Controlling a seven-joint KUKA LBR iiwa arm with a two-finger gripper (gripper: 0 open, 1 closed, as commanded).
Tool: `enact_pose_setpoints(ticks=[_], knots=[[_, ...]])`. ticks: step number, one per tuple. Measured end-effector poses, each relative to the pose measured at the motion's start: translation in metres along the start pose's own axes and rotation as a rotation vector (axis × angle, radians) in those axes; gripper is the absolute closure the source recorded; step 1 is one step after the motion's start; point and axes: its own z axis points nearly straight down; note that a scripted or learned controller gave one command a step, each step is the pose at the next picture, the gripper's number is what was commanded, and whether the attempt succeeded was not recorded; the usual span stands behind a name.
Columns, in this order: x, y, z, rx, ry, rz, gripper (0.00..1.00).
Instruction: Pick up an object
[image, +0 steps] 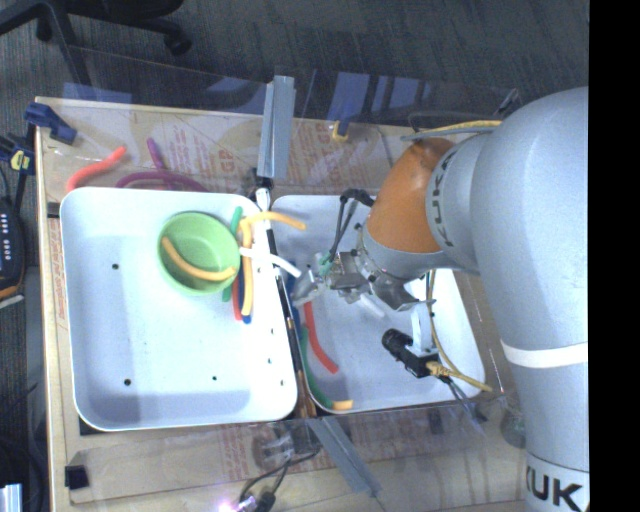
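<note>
The big grey arm with its orange band (405, 205) is what sits closest to the camera, coming in from the right and bending down over the right-hand shallow white plastic bin (455, 395), and it hides much of that bin's floor. The two-finger gripper (318, 278) is low inside this bin, near its left wall, and just under it lies a thin red strip (320, 345), with a green strip (303, 375) running beside it along the wall and a small yellow-orange piece (341, 405) by the bin's near corner. The red strip looks the likeliest thing to be picked. As far as can be judged, the pick is not yet made: each of these pieces lies flat on the bin floor and nothing is seen lifted. Whether the jaws are apart or together I cannot tell, as the wrist hardware and cables blur them, nor whether they touch the red strip. Further out, the left-hand shallow white plastic bin (120, 390) holds a green round plastic bowl (199, 251) with a yellow strip lying in it, and several coloured strips (245, 275) rest against that bin's right wall. Both bins sit on the bench (190, 135).
</note>
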Motion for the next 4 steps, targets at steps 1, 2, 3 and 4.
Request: enact_pose_setpoints(ticks=[1, 2, 3, 4], knots=[[0.006, 0.011, 0.019, -0.01, -0.013, 0.0, 0.0], [0.012, 0.01, 0.011, -0.004, -0.001, -0.006, 1.0], [0.007, 0.01, 0.01, -0.006, -0.009, -0.002, 0.0], [0.009, 0.01, 0.001, -0.003, -0.005, -0.006, 1.0]])
